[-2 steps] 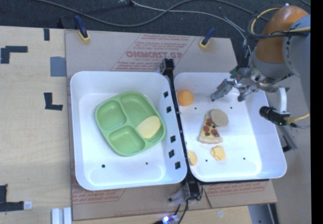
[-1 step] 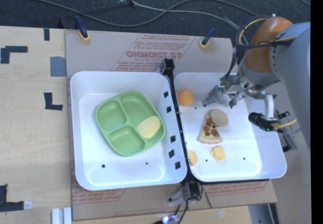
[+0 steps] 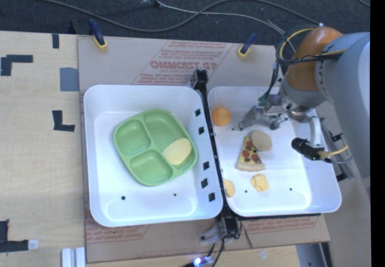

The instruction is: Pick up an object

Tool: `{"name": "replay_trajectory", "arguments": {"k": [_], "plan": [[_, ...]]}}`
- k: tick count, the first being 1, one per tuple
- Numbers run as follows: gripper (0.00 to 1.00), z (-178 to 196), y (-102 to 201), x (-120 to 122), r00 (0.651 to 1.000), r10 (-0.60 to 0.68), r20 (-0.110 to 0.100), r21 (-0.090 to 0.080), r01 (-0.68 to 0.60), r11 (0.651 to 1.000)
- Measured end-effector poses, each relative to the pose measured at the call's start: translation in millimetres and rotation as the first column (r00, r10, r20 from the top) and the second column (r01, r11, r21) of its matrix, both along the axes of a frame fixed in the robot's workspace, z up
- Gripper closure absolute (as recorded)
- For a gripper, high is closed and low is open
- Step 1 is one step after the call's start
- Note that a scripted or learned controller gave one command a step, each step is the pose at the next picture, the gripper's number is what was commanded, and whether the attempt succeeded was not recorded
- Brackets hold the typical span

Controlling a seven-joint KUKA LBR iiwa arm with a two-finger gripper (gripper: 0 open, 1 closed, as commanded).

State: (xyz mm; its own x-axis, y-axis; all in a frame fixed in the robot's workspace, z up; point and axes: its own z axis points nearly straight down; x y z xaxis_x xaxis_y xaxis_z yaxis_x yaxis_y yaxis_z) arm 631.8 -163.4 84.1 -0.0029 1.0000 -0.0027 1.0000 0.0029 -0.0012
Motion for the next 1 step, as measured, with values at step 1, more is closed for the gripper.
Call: {"name": "replay_trajectory", "arguments": {"k": [1], "plan": [[1.0,12.4,0.1,1.3,1.0,0.001,0.005,-0.001,-0.001,1.0]]}}
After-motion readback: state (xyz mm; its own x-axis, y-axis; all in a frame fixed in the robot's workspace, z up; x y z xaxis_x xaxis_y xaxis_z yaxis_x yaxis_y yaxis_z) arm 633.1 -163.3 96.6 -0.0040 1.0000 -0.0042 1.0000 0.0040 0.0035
